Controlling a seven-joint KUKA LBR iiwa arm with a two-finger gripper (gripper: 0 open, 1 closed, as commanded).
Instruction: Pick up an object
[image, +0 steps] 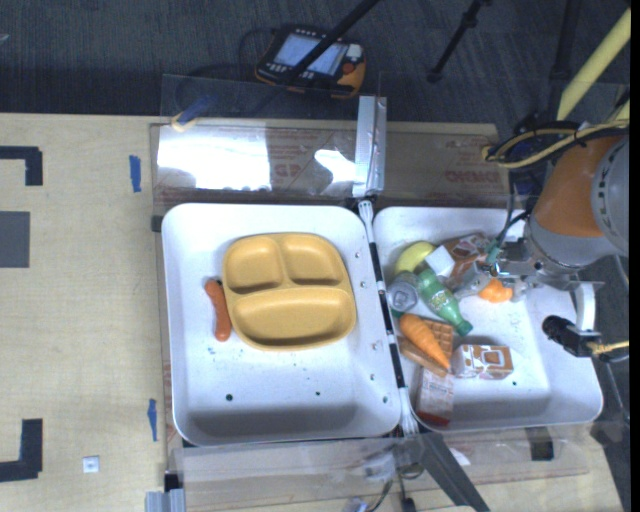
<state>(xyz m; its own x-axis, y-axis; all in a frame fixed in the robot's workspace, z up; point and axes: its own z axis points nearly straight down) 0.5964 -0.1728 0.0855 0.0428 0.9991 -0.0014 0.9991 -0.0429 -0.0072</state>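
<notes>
The right bin holds a heap of small items. A yellow lemon, a grey can, a green bottle and an orange carrot lie along its left side. A small orange piece sits near the bin's middle. My gripper hangs low over the bin, just above and touching or nearly touching that orange piece. A brown packet lies right beside the gripper on its left. I see nothing clearly lifted off the bin floor.
A small printed carton and a red-and-white packet lie at the right bin's front. The left bin bears a yellow divided plate with a red sausage at its left. A ridge separates the bins.
</notes>
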